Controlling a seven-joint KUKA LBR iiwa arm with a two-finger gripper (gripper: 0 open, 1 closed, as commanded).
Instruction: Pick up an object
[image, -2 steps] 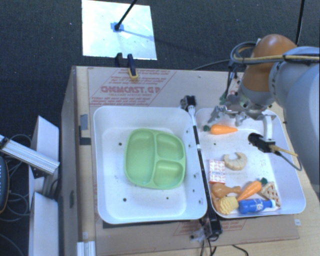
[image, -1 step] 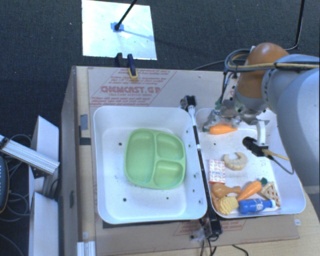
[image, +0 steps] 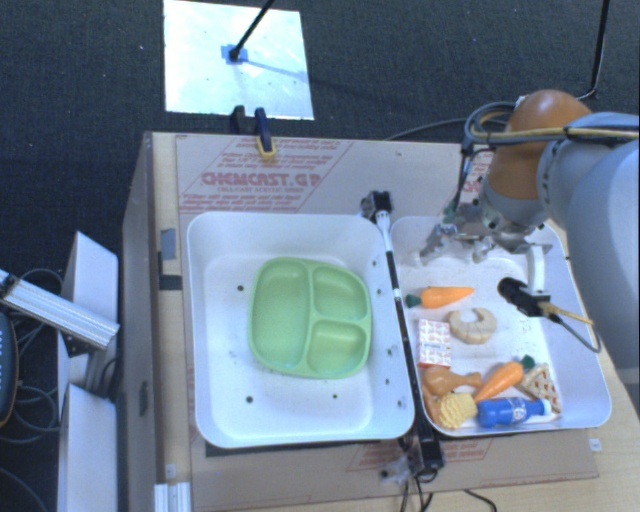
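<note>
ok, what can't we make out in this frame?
Camera view:
- Right bin: far right corner hidden behind the arm.
- Gripper: height above the bin floor unclear, slanted view.
- Waffle piece: partly overlapped by near carrot and blue bottle.
- Red-white packet: print too small.

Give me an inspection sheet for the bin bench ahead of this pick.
Surface: bench sheet printed CHEMCAST, bearing the left bin and right bin side by side.
Job's things: right bin holds a carrot, shrimp, red-and-white packet, second carrot, blue bottle and other toy foods at its near end.
Clutter: green divided plate in the left bin.
Grippers: gripper over the right bin's far end, apart from the toys.
Cables: black cable running down at far right.
Surroundings: dark carpet, pale sheet on it, aluminium rail at left.
</note>
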